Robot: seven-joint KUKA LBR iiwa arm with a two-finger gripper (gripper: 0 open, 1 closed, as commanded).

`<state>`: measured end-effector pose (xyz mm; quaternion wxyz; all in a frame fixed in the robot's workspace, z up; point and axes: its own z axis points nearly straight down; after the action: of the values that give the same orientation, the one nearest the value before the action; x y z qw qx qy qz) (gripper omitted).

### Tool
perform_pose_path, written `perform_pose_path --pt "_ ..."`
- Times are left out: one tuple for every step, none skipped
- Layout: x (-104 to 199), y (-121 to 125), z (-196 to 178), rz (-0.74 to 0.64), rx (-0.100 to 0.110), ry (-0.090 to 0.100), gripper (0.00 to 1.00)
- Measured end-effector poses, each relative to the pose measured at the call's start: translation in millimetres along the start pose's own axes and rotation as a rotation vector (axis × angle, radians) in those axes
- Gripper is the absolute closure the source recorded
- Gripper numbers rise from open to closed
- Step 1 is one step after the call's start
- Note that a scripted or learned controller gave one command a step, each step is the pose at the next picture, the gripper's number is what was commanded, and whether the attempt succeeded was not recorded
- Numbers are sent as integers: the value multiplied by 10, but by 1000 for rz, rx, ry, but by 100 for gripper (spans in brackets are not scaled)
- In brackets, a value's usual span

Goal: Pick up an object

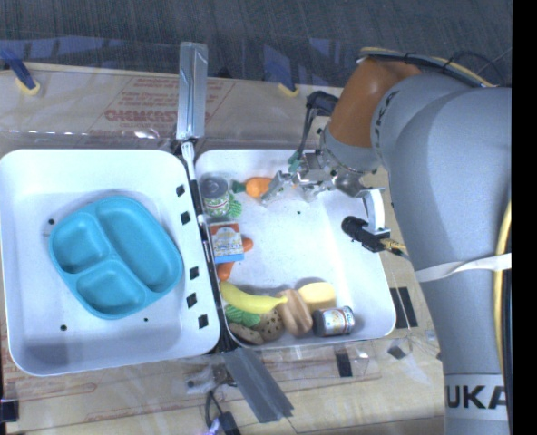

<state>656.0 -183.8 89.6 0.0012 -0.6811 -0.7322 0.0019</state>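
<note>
Arm: the grey KUKA arm with the orange band reaches in from the right over the right-hand shallow white bin (359,275).
Gripper: the two-finger gripper (282,187) hangs low in that bin's upper part.
Jaws: I cannot tell how they stand; the metal there is too cluttered.
Nearest thing: a small orange carrot-like toy (258,187) lies just to the left of the gripper tip, near or touching it.
Long axis: roughly left to right, pointing toward the gripper.
Judgement: the coming move likely turns on a short leftward shift and descent.
Other bin: the left white bin (33,188) holds a blue divided plastic tray (114,256).
</note>
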Motion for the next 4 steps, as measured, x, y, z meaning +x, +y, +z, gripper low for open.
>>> perform_pose_path --pt "569 50 3 -59 0 3 0" --pt "637 51 -64 114 -1 1 0" --pt "277 -695 -3 -140 -1 1 0" --pt "-137 -432 -1549 191 -8 -2 0"
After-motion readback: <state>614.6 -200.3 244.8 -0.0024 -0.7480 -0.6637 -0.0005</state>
